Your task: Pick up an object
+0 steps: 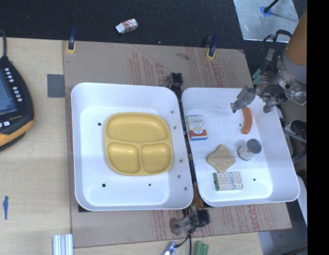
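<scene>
The sausage (247, 120) lies in the right bin (281, 163) beneath the end effector (254, 101), apparently spread open, arm cropped.

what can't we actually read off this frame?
- Arm: cut off by the right edge of the camera view, so the pose above the wrist is unknown.
- Gripper: fingers straddle the top of the orange sausage; height above it is not readable from this slanted view.
- Small carton and patterned packet: print too small to read.
- Grey cylinder: blurred, identity unclear.
- Pendant: cut by the left edge.
</scene>
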`<state>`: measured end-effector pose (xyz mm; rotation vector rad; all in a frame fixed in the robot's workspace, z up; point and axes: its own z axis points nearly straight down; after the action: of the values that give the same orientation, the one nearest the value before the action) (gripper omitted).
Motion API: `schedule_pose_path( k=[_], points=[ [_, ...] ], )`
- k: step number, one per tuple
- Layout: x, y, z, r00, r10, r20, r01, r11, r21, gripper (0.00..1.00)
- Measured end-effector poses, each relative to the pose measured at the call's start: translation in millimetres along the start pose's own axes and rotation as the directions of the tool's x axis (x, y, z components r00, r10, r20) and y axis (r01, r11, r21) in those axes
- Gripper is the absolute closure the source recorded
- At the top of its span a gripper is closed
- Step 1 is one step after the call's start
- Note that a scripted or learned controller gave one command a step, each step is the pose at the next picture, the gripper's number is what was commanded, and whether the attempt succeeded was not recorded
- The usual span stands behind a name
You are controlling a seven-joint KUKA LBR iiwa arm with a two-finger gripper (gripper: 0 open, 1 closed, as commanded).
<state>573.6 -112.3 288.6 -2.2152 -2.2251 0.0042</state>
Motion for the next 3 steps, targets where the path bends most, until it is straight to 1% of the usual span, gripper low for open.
schedule_pose_path(
  k=[1, 2, 3],
  points=[
    [-10.8, -6.4, 124.1, 1.000, 0.000, 0.001, 0.000, 1.000, 0.003, 0.00],
    [-3.4, -48.8, 197.5, 1.000, -0.002, 0.000, 0.002, 1.000, 0.001, 0.00],
    [-81.8, 39.9, 109.5, 1.000, 0.001, 0.001, -0.001, 1.000, -0.003, 0.00]
  ],
)
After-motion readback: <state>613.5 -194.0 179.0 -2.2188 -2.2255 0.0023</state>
